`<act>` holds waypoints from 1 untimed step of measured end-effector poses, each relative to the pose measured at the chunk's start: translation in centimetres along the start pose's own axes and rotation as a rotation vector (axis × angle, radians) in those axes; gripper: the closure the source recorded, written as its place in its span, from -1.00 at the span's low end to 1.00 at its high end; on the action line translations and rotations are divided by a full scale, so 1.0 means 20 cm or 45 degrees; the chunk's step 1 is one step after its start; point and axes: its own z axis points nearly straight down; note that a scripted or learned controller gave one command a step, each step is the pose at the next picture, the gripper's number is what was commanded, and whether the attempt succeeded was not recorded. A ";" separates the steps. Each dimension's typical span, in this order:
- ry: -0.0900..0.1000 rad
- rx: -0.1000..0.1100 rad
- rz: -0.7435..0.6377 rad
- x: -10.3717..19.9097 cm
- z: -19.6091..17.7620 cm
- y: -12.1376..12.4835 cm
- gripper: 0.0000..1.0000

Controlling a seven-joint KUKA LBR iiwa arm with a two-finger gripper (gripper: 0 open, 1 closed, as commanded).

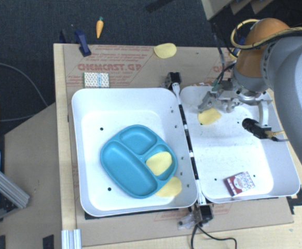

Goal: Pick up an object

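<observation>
My gripper [216,104] hangs over the far left corner of the right bin [275,165]. A flat yellow piece [209,117] lies on the bin floor right under its tip, touching or nearly touching it. I cannot tell whether the piece is gripped. A small red packet [239,183] rests near the right bin's front edge. In the left bin [88,113] sits a blue divided plate [127,160] with a yellow piece [160,162] in one compartment. Another yellow piece [169,188] lies against the plate's front rim.
Outside the bins, on the brown board behind them, lie a yellow piece [165,50], a white patterned packet [96,79], a blue clip [82,43] and a small toy carrot [99,27]. The bins meet along a black-hinged divider [184,134].
</observation>
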 end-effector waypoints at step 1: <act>0.000 0.001 0.001 0.04 0.00 0.01 -1.00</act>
